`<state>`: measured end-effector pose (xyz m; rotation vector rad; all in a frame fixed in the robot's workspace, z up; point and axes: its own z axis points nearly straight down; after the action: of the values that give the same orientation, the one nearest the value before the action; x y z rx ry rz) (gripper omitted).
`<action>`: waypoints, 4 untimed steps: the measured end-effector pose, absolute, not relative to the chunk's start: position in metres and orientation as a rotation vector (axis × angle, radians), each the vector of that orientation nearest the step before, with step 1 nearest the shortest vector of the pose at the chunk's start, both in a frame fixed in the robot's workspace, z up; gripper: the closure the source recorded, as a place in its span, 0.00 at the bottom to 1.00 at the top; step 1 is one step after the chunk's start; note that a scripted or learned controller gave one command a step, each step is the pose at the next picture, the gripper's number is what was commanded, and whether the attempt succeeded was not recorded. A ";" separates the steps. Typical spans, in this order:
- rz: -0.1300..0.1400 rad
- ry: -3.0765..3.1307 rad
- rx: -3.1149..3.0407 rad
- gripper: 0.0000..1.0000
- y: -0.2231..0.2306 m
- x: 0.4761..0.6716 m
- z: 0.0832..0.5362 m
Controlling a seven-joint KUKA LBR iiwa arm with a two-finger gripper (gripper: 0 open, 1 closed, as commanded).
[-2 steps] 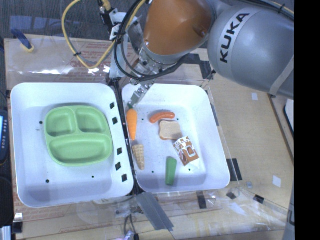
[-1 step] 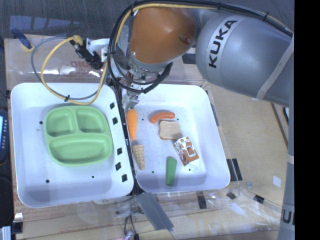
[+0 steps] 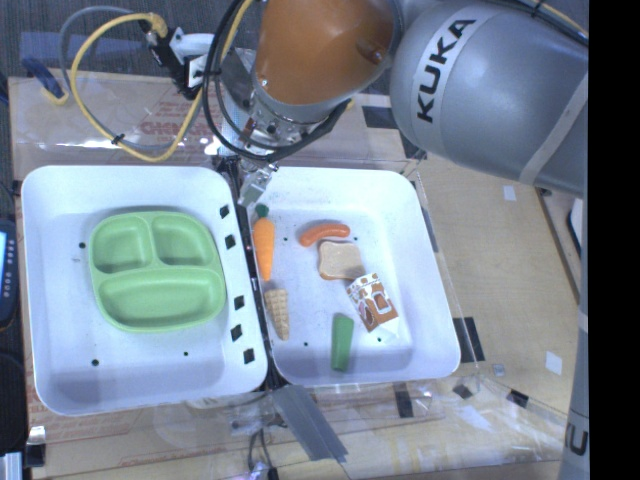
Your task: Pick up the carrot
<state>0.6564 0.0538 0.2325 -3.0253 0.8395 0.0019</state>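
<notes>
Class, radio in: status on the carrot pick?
Gripper above carrot's top end, nothing held. Carrot lies in right bin by left wall. Ice cream cone just below it.

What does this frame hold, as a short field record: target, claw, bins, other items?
target: carrot, lying lengthwise along the left wall of the right bin, green top toward the back
claw: claw above the carrot's top end, not touching it
left bin: left bin holds a green divided plate
other items, right bin: sausage, bread slice, printed packet, green pickle, cone
task state: carrot not yet picked up
</notes>
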 end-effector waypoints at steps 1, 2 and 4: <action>0.002 1.256 -2.878 1.00 0.114 0.656 0.256; 0.007 1.657 -2.671 1.00 0.127 0.630 0.238; -0.002 0.327 -3.120 1.00 0.138 0.650 0.279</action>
<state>0.6500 0.1382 0.2788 -3.1197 0.3269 -0.0024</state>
